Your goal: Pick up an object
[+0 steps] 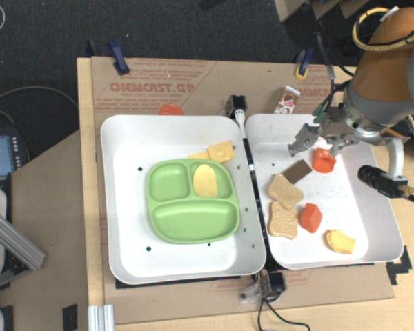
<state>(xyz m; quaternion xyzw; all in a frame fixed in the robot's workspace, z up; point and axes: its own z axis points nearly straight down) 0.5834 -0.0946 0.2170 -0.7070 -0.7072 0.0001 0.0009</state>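
Note:
My gripper (322, 142) hangs over the back of the right bin (372, 250), its two grey fingers spread open. Just below and between the fingertips lies an orange-red piece (323, 161) on the bin floor; I cannot tell whether the fingers touch it. In front of it are a dark brown block (298, 172), two tan toast pieces (285, 192) (283, 221), a red piece (310, 216) and a yellow ridged piece (340, 241).
The left bin (124, 240) holds a green divided plate (192, 212) with a pale yellow piece (205, 180) in one compartment and a yellow chunk (221, 152) behind it. A small carton (286, 101) stands on the bench behind the bins. A black part (381, 178) overhangs the right bin's right side.

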